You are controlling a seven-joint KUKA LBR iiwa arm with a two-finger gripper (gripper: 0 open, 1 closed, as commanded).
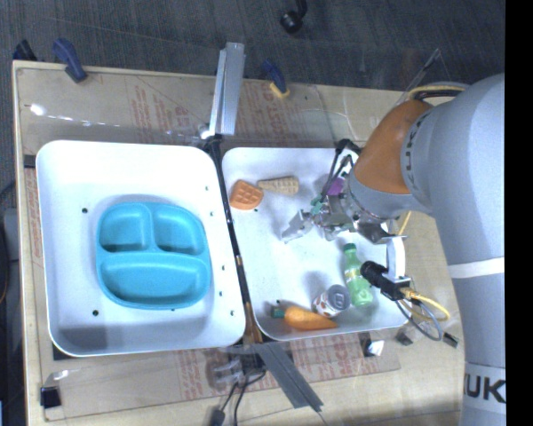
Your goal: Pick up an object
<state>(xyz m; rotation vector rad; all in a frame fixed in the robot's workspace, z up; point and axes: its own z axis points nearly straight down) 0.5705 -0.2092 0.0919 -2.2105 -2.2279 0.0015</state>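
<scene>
Now green bottle [356,278] lengthwise up-down

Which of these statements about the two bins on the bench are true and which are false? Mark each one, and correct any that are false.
1. The blue divided tray lies in the left bin. True.
2. The carrot lies in the left bin beside the tray. False: it lies in the right bin, near its front edge.
3. The green bottle lies in the right bin. True.
4. The pincer is over the left bin. False: it is over the right bin, near that bin's middle.
5. The orange waffle-like piece lies near the right bin's back left corner, next to a tan piece. True.
6. The small can stands on the blue divided tray. False: it lies in the right bin between the carrot and the green bottle.
</scene>
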